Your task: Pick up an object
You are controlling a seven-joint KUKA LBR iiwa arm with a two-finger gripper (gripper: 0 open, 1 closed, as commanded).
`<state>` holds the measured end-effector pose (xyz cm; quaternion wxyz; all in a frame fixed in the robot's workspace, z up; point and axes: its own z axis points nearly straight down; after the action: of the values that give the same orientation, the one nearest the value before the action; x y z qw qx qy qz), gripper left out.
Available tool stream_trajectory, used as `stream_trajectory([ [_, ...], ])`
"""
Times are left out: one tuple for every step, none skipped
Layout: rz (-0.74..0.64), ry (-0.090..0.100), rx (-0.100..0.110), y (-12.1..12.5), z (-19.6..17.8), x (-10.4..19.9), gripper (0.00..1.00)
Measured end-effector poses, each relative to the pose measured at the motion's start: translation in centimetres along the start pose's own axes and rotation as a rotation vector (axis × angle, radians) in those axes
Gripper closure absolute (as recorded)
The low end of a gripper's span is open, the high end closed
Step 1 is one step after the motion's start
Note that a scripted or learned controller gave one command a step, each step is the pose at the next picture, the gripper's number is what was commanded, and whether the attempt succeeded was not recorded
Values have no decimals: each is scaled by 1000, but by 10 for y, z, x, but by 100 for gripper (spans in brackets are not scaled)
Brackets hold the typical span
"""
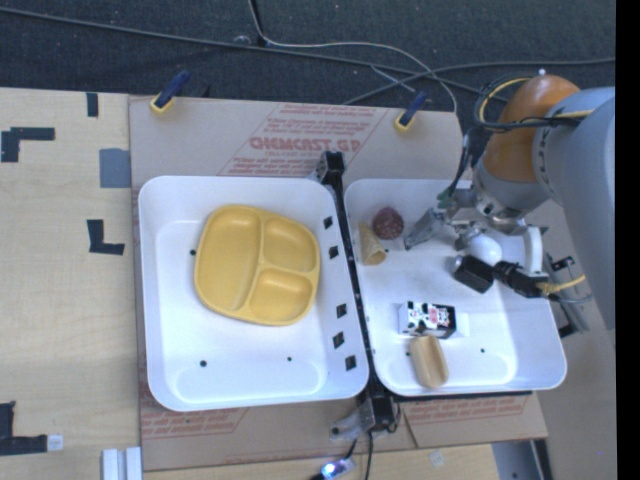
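Note:
My gripper [446, 252] hangs over the upper middle of the right bin [530, 368], open, with nothing between its fingers. One finger [424, 230] points left toward a dark red round object [388, 222], a short gap away. A small tan piece [372, 245] lies just below that, by the divider. Nearer the front lie a black-and-white carton [430, 318] and a tan bun-shaped object [430, 361], both apart from the gripper.
A yellow divided plate [257, 264] lies in the left bin [170, 368]. A black divider [348, 288] runs between the bins. The grey arm with its orange band [530, 118] comes in over the right bin's far right corner.

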<state>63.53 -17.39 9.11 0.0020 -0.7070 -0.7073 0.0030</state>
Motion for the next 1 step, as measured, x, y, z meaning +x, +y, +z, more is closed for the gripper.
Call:
stream_trajectory([
  [-2,0,-5,2,-14,1,100],
])
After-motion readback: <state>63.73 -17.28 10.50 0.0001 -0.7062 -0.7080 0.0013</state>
